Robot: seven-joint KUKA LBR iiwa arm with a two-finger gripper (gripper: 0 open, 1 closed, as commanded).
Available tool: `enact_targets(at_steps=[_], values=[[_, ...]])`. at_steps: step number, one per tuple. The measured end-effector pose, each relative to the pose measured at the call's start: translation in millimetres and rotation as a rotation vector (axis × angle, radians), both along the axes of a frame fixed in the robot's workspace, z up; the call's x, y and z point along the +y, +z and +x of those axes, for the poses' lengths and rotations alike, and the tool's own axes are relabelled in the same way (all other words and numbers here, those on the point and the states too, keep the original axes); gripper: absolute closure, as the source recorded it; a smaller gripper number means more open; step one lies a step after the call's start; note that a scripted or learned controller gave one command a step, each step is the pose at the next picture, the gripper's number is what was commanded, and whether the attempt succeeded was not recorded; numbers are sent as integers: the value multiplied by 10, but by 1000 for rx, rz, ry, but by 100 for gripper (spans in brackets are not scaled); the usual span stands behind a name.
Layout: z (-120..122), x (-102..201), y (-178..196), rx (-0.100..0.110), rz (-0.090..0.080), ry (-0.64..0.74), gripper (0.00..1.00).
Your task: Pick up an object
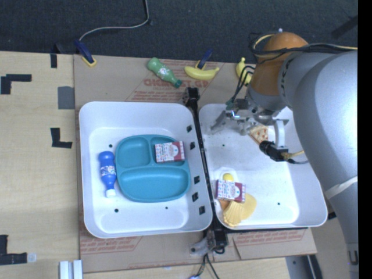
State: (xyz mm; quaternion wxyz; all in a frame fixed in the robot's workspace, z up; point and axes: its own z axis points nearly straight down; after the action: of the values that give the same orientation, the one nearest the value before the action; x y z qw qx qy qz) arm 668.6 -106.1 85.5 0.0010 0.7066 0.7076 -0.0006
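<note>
- Wooden bench (35, 173) fills the left of the frame, marked with several black tape pieces; dark carpet lies across the top, with one thin cable (125, 22) curling over it.
- Cardboard sheet (116, 77) lies under both bins; faint red print on it is too blurred to read.
- Two white bins sit side by side, touching along the middle: left bin (93, 121) and right bin (302, 208).
- Left bin holds three things: one blue bottle (107, 172) with a white cap at its left, just beside one teal divided tray (152, 168), and one small red-and-white carton (169, 151) resting in the tray's upper right compartment. Its label cannot be read. Open floor remains along the bin's top and bottom edges.
- Behind the bins, on the cardboard: one green bottle (163, 72) lying on its side, and one yellow banana (201, 71) near it.
- Right bin holds a second red-and-white carton (230, 190) near the lower left, lying on yellow pieces (238, 210) like chips; another small orange-white item (259, 133) lies by the gripper. The bin's centre and lower right are open.
- Gripper (224, 121) hangs low over the right bin's upper left corner, near the wall; jaws look spread, nothing between them.
- Grey arm (331, 109) enters from the right.
</note>
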Motion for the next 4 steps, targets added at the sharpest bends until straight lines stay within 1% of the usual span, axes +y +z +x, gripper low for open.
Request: enact_targets(at_steps=[1, 2, 3, 4], values=[[4, -150, 3, -2, 0, 1, 0], [3, -130, 3, -2, -1, -1, 0], [2, -5, 0, -1, -1, 0, 0], [4, -137, 3, -1, 0, 0, 0]])
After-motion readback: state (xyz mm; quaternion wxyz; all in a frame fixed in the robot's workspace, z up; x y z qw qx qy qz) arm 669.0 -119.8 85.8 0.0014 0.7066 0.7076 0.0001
